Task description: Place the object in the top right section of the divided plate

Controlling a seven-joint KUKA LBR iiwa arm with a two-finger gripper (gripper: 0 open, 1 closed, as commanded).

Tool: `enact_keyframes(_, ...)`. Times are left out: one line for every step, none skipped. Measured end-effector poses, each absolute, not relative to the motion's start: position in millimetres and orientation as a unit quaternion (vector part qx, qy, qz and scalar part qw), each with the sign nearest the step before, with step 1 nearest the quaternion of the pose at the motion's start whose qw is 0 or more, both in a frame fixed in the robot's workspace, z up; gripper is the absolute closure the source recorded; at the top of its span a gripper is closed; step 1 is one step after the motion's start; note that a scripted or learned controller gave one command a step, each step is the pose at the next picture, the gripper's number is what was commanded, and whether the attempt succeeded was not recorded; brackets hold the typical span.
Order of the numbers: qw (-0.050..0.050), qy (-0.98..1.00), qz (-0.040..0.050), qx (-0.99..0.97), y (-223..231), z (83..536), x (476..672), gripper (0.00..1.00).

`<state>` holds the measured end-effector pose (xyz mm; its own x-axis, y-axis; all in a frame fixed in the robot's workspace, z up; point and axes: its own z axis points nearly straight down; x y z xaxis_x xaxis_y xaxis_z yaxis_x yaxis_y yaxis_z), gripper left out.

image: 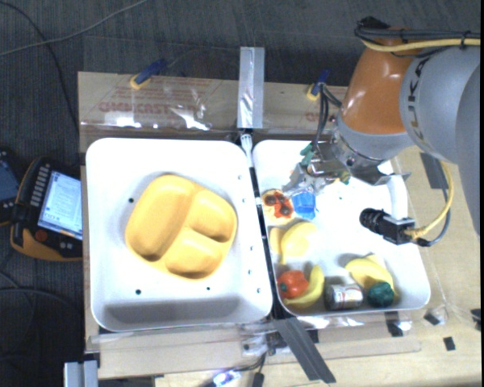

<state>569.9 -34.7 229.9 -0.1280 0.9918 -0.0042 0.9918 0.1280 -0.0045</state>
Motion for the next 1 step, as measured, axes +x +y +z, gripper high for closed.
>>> enact_keyframes(-0.001, 0.797, -0.0015, 0.604, -29.0, 238.6, 499.6, 1.0)
